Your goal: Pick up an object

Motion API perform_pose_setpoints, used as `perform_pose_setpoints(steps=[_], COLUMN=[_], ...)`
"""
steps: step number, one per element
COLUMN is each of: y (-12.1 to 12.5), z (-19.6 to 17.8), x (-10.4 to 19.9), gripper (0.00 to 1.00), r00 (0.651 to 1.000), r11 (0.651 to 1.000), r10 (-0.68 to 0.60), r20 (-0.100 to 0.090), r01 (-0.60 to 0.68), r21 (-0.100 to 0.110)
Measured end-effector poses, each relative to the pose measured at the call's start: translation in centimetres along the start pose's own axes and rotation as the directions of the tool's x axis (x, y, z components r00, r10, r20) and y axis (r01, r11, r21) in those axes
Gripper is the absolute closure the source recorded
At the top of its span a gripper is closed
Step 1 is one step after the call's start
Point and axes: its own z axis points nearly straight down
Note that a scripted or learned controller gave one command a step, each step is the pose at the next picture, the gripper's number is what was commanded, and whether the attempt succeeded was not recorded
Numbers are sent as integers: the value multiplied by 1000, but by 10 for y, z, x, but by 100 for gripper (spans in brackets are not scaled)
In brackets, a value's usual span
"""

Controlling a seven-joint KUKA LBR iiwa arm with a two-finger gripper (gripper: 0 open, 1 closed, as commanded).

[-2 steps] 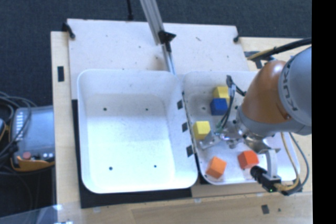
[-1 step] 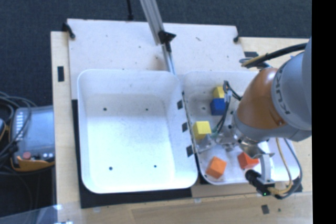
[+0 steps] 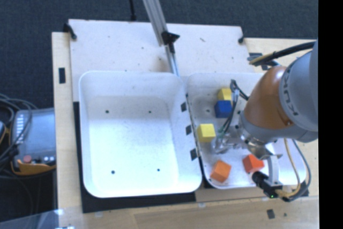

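The right bin [image 3: 210, 82] holds several small blocks. A yellow cube [image 3: 206, 132] lies near its left wall. A blue cube [image 3: 223, 109] touches a second yellow block [image 3: 224, 95] further back. Two orange blocks sit at the front, one [image 3: 220, 171] to the left and one [image 3: 252, 163] partly under the arm. My gripper [image 3: 222, 145] hangs low in this bin, just right of the yellow cube and above the left orange block. I see no block in it.
The left bin [image 3: 134, 134] is bare white with a few dark specks. A slanted metal pole [image 3: 153, 2] runs from the top down to the bins' shared wall. The arm's orange band [image 3: 268, 102] covers the right bin's right part.
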Motion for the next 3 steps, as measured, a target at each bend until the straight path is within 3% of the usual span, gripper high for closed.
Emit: perform_pose_setpoints(steps=[3], y=[7], z=[-159], x=[-1], gripper=[100], r00=[1000], r11=[1000], r10=[-19], r20=[1], r01=[19], r21=[-2])
